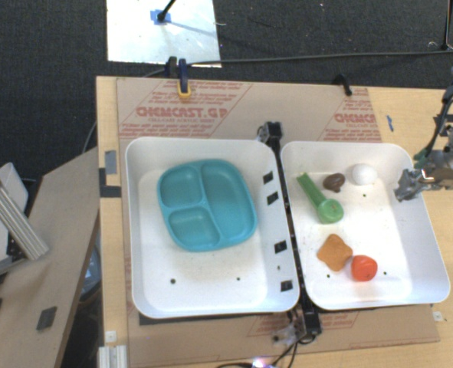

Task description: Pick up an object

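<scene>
At the right bin's (429, 228) far right rim your gripper (407, 185) hangs with nothing in it, whether open or shut I cannot tell, while the green scoop (320, 198), brown lump (334, 181), white ball (362, 175), orange piece (334, 251) and red ball (364, 267) lie unpicked, so all remains.

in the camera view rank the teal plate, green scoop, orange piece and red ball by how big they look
1. teal plate, by far the largest
2. green scoop
3. orange piece
4. red ball, only slightly smaller than the orange piece
</scene>
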`<state>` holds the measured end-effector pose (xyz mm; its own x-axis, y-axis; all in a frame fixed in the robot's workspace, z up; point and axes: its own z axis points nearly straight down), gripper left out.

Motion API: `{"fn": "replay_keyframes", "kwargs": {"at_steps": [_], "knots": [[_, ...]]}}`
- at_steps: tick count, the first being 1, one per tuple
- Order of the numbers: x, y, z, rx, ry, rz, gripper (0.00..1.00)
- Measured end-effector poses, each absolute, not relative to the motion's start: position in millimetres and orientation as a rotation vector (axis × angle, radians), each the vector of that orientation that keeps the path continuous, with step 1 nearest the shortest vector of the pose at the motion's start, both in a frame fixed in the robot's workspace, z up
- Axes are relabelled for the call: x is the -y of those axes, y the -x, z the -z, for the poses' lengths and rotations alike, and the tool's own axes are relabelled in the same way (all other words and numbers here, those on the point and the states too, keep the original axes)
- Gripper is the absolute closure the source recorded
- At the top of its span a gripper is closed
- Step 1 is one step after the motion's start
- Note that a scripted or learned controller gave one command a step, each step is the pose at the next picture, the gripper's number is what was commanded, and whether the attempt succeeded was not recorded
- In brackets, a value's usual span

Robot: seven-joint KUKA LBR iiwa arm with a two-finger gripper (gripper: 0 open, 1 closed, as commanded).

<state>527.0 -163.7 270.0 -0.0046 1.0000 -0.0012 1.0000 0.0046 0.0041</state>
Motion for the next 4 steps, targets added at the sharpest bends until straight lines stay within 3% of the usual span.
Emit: {"fn": "replay_keyframes", "kwargs": {"at_steps": [2, 3, 4], "knots": [[58, -554.9, -265, -2.229, -2.211, -0.003, 1.0], [7, -552.6, -262, -2.229, -2.213, -0.002, 1.0], [-37, -565.3, -261, -2.228, -2.212, -0.003, 1.0]]}}
